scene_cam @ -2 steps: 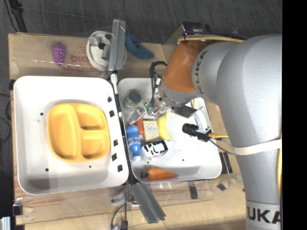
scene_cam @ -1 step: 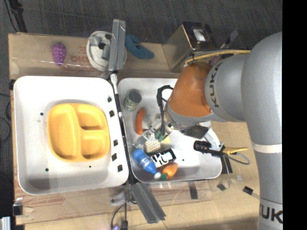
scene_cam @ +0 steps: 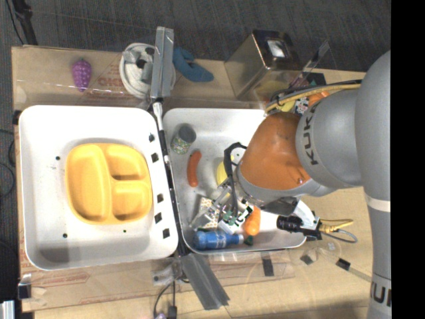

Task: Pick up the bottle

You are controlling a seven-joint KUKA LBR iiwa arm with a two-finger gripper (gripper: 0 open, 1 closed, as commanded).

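Dark grey carpeted floor surrounds a brown cardboard-covered bench [scene_cam: 60,85] seen from above at a slant, carrying two shallow white plastic bins side by side. Inside the left bin [scene_cam: 40,178] lies a yellow plastic divided tray [scene_cam: 109,181] with three compartments, sitting roughly in the middle. Crowding the right bin [scene_cam: 212,121] are a small grey round-topped container [scene_cam: 182,138] near the upper left corner, an orange-red sausage-shaped toy [scene_cam: 193,168] just below it, a yellow object [scene_cam: 222,173] partly hidden by the arm, and a small orange carrot-like piece [scene_cam: 252,224] near the bottom wall. A blue plastic bottle [scene_cam: 216,239] lies on its side along the bottom wall of the right bin, with its cap end pointing right. Reaching in from the right, the grey robot arm [scene_cam: 345,138] with its orange band covers much of that bin, and its end effector [scene_cam: 226,208] hangs low just above the bottle, close to a patterned white card [scene_cam: 209,210]; whether it is released or clenched cannot be told, and the bottle is not seen gripped. Behind the bins on the bench sit a purple grape-like toy [scene_cam: 82,73], a white coiled roll [scene_cam: 138,68], a blue curved object [scene_cam: 191,67] and a shiny bronze metallic box [scene_cam: 262,65].
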